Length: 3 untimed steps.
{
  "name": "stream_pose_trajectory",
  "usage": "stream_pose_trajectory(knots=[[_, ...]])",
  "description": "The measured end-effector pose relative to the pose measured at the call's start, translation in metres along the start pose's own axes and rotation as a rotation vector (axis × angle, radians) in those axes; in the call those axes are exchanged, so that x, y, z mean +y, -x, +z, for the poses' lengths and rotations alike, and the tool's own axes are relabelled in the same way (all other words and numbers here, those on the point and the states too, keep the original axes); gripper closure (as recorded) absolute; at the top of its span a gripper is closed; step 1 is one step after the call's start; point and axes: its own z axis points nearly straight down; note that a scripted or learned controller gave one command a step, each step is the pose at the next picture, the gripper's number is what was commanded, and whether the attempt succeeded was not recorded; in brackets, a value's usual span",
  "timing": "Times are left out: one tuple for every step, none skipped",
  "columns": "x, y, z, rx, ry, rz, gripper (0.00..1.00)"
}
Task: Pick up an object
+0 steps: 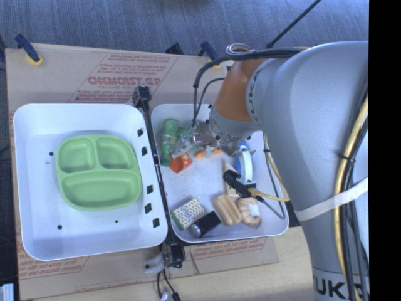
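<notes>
Jaws' state: cannot tell, wrist and clutter hide it. Gripper [199, 140] down in right bin [266, 227], far end, over green bottle [169, 135] and orange piece [182, 163]. Nearer: patterned box [188, 212], black cylinder [205, 223], tan wooden piece [229, 210], blue-white item [243, 164]. Left bin [28, 168] holds green divided plate [98, 171].

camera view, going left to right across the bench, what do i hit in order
left bin → green divided plate → green bottle → orange block → gripper → blue and white item by the right bin's right wall.
</notes>
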Motion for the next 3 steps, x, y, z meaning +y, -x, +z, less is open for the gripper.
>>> stream_pose_trajectory(knots=[[-0.011,0.020,0.009,0.001,-0.001,0.001,0.00],[-0.010,0.019,-0.001,0.002,-0.003,-0.006,1.00],[-0.012,-0.012,-0.122,0.000,0.003,-0.001,1.00]])
